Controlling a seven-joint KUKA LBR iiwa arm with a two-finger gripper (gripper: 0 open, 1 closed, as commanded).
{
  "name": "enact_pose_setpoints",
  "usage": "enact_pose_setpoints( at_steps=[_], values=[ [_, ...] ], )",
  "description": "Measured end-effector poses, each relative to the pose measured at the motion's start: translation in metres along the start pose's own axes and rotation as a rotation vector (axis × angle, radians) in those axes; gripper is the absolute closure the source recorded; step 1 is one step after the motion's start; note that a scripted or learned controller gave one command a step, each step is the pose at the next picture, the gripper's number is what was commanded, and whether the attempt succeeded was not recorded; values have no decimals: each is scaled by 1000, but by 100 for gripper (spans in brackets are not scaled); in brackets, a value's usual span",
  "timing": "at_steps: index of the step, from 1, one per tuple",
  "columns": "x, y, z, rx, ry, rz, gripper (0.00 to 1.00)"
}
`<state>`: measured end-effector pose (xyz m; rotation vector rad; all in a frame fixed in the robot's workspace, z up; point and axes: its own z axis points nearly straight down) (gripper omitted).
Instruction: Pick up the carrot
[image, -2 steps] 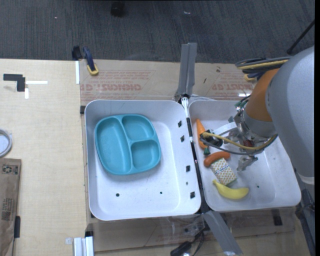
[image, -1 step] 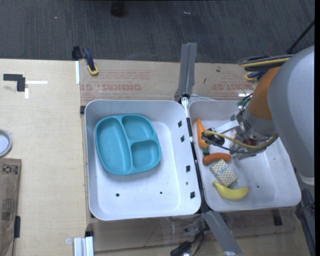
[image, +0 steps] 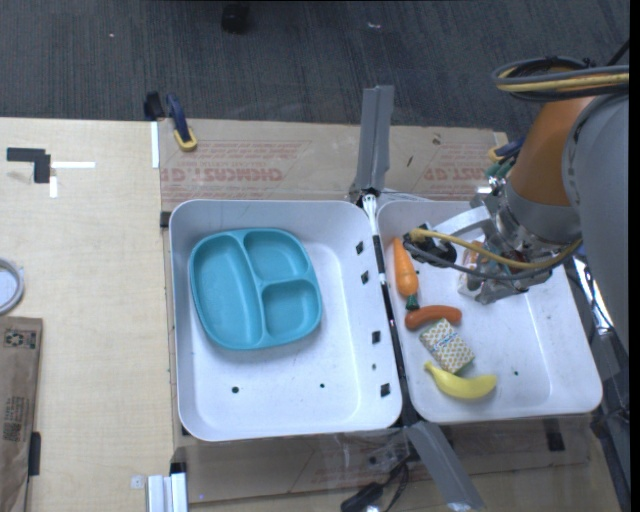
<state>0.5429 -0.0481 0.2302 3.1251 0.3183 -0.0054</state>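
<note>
Sharing the right bin: one carrot, one sausage, one banana.

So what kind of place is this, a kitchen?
Probably a robot lab, not a kitchen: a robot arm reaches over two white bins on a workbench, with toy-like food such as a carrot and banana.

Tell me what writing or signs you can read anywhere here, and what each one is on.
Red print on the cardboard sheet behind the bins: upside down and blurred, not readable for sure.
Dark marks on the brown paper bag at the left edge: too small to read.
Patterned packet in the right bin: no legible text.
</note>
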Motion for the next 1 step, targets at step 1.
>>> enact_pose_setpoints(
  at_steps=[1],
  values=[
    [15,3,-131,-1,0,5,100]
  ],
)
